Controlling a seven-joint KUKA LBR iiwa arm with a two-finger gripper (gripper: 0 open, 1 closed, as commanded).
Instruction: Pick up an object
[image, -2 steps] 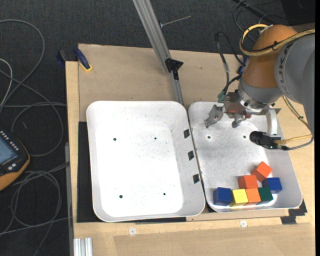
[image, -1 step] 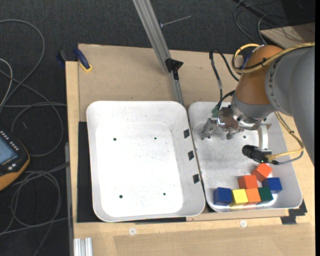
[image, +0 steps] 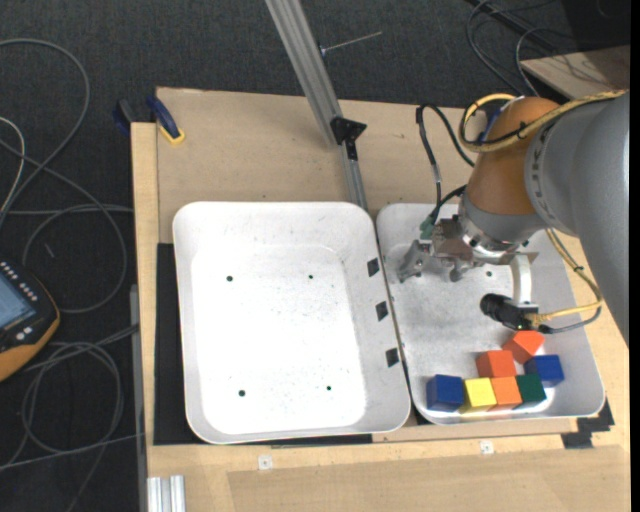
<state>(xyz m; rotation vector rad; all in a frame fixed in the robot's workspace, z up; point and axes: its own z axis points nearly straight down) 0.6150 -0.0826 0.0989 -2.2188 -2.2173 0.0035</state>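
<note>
From left to right, we first see the shallow white plastic bin on the left (image: 200, 300), then the right white bin (image: 420, 320), both on the pale wooden table (image: 250, 140). The small coloured blocks (image: 495, 385) lie clustered in the near right corner of the right bin; they seem light, stiff and smooth, best taken by two flat opposite sides. The gripper (image: 432, 258) hangs well apart from them; we cannot tell its state. The bin walls leave little room.
</note>
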